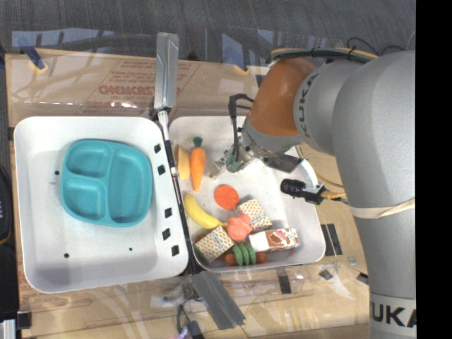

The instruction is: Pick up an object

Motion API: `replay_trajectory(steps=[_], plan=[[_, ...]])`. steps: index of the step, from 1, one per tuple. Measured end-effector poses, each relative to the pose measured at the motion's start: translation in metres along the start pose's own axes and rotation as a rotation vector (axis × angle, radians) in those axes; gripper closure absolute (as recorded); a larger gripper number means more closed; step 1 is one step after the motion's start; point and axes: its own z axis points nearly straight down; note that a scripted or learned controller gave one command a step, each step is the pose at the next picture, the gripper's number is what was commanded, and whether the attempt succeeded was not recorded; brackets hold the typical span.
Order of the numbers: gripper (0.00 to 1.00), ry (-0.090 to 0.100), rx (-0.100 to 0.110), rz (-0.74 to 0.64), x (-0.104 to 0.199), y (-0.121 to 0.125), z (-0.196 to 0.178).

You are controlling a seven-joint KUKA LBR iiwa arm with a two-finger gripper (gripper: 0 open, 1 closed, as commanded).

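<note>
Arm (367, 126): thick, rounded, pale grey casing.
Band (281, 97): glossy orange, above the wrist.
Lettering (393, 315): dark "KUKA" letters on the grey shell.
Cables (236, 115): thin, black, looping beside the wrist.
Gripper (232, 162): small, grey metal.

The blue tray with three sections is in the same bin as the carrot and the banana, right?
No. The camera view shows the blue tray alone in the left bin. The carrot and the banana lie in the right bin.
</note>
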Motion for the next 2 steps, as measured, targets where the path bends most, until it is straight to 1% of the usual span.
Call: replay_trajectory(steps=[1, 2], plan=[[0.00, 0.000, 0.000, 0.001, 0.000, 0.000, 0.000], [0.00, 0.001, 0.001, -0.208, 0.030, -0.019, -0.055]])
